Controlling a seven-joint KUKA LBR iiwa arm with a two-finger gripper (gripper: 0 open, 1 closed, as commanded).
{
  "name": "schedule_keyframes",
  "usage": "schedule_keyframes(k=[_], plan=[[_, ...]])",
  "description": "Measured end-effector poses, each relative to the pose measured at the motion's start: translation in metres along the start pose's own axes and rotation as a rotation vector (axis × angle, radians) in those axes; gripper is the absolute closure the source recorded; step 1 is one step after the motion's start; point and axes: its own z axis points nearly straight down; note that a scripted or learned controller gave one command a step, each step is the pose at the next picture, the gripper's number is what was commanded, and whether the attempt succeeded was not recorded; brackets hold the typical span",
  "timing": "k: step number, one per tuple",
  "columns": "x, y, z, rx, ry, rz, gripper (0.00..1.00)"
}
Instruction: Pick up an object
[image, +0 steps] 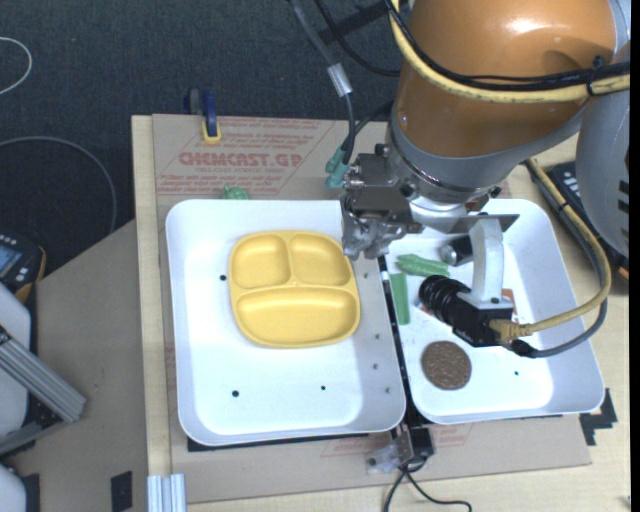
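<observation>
My gripper (368, 243) hangs low over the ridge where the two white bins meet, near their far end. The right bin (560, 300) holds a long green stick (400, 298) lying along its left wall, just below the gripper. A second green piece (423, 265) lies to the right of the gripper. A round brown disc (447, 365) sits nearer the front of this bin. In the left bin (200, 330) rests a yellow divided plate (293, 288), its right rim close to the gripper. I see nothing held.
The bins stand on a cardboard sheet (250, 150). A small green scrap (235, 192) lies on it behind the left bin, and a blue and yellow clamp (208, 115) grips its far edge. The arm's large body covers the right bin's far part.
</observation>
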Motion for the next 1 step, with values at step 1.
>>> schedule_keyframes(k=[1], plan=[[0.0015,0.0007,-0.0135,-0.008,0.003,-0.005,1.00]])
